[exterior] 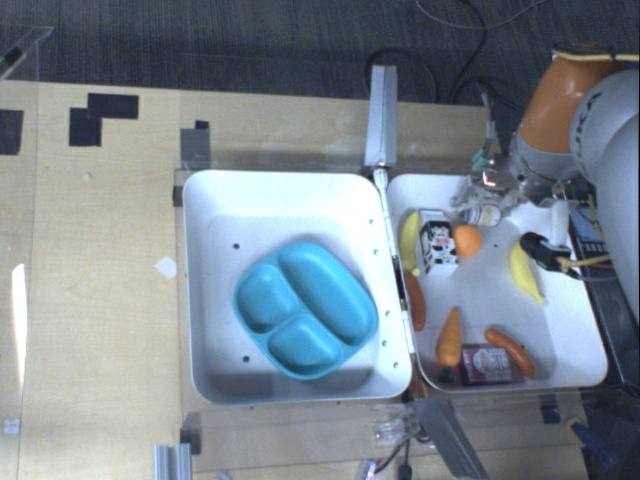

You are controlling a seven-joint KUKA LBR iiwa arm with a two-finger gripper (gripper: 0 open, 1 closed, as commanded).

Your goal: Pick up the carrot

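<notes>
The carrot (450, 336) is orange and tapered. It lies near the front of the right bin (590, 363), its thin tip pointing to the back. The gripper (486, 200) hangs over the bin's back edge, well behind the carrot. It is just above a small orange fruit (467, 241). The gripper is apart from the carrot and too blurred to read.
Around the carrot lie a dark red can (487, 366), a reddish sausage-shaped piece (511, 351) and a brown sausage (415, 303). Farther back are two bananas (409, 238) (527, 272) and a small carton (436, 246). The left bin (200, 298) holds a blue divided plate (305, 308).
</notes>
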